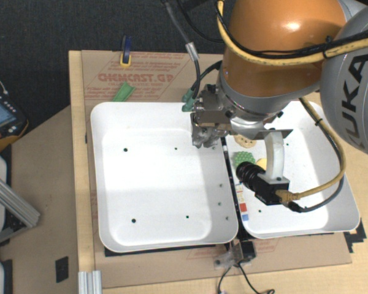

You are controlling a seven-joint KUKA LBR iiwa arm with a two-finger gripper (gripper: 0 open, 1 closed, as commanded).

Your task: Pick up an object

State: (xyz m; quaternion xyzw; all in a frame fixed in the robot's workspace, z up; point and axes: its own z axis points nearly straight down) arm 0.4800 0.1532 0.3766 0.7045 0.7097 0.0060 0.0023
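The likeliest things to pick lie in the right bin (331,219), close to its inner wall: a green object (244,158), a pale round piece (246,143) just behind it, and a sliver of yellow (261,163) beside the green one. All three are half hidden under the arm's hardware, so their shapes stay unclear. A black cylindrical fitting (257,184) with a cable hangs just in front of them. The claw (205,133) sits low over the divide between the two bins, towards their far edges, at the top right corner of the left bin (110,164). Whether it is wide or closed cannot be told from this slant, and nothing is seen between its tips. The step in hand reads as the approach or descent, with no grasp yet evident. The next move likely calls for shifting towards the right bin's cluster, settling over one piece, and closing on it cleanly without catching the bin wall. On the worktop's far edge lie a green strip (123,92) and a blue clip (126,52)
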